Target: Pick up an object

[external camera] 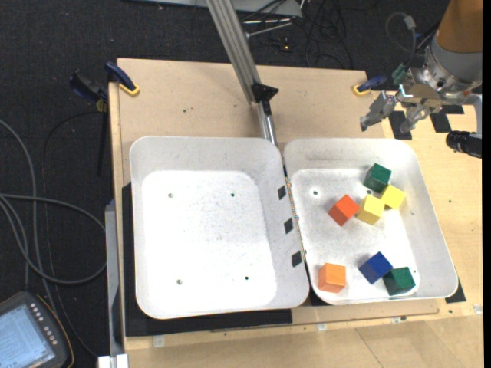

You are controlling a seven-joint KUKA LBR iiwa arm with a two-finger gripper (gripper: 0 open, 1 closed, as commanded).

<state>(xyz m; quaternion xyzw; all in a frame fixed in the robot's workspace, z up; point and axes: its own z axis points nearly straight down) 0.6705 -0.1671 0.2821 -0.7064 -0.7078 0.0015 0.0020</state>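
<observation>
The right bin (430,228) holds several small blocks. A green block (377,178), two yellow blocks (393,198) (370,209) and a red-orange block (344,209) cluster near its upper middle. An orange block (331,277), a blue block (375,267) and a dark green block (399,280) lie along its near edge. My gripper (390,118) hangs above the bench beyond the right bin's far right corner, with its fingers spread open and nothing between them.
The left bin (153,167) sits beside the right one. A slanted metal pole (234,41) crosses the back of the bench. Clamps (119,79) (367,87) grip the far edge. Cables lie on the floor at left.
</observation>
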